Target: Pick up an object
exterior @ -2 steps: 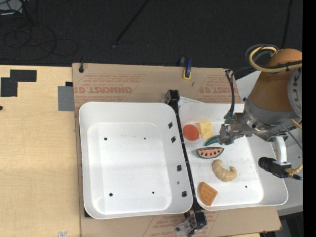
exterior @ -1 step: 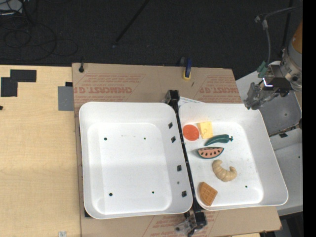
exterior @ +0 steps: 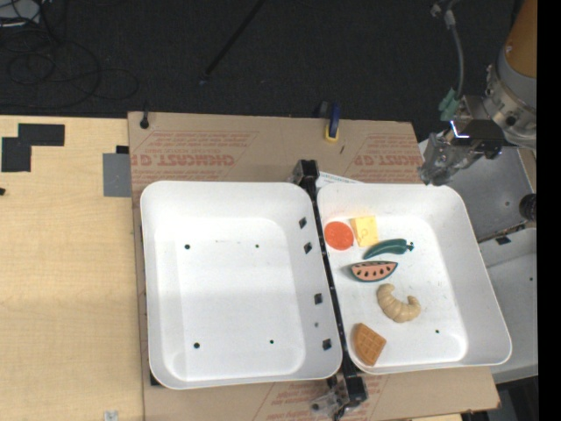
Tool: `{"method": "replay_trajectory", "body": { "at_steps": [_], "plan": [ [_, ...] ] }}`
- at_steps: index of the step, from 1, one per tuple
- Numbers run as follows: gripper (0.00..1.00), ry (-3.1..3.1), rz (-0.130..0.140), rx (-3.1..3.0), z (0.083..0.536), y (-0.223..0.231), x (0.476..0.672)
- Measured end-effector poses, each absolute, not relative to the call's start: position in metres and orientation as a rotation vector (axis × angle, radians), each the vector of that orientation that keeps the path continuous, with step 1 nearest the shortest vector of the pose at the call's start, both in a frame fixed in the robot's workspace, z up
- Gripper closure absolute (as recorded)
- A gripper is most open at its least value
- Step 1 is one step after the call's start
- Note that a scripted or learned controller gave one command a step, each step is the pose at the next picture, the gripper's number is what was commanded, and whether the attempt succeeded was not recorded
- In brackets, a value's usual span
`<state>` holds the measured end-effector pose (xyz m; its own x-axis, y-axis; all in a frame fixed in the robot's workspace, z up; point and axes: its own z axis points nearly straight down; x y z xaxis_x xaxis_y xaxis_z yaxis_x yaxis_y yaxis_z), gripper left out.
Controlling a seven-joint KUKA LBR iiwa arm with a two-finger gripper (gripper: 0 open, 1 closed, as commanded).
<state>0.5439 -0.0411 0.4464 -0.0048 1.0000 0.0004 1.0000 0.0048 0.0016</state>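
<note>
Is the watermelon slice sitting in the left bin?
No, the watermelon slice lies in the right bin, below the green pepper.

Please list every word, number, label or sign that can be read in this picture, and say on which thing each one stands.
"CHECKZT. G...", red, upside down and mirrored, only partly legible: on the cardboard sheet behind the left bin.
A similar red print on the same sheet behind the right bin: too cut off to read.
Red print on the cardboard's front edge, below the bins: too blurred to read.
The toy foods carry no text.
</note>
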Motion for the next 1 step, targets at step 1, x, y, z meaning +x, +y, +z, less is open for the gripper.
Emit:
{"method": "replay_trajectory", "body": {
  "at_steps": [1],
  "plan": [
    [1.00,2.203,0.004,2.227,0.5442,-0.1499,0.4736]
  ]
}}
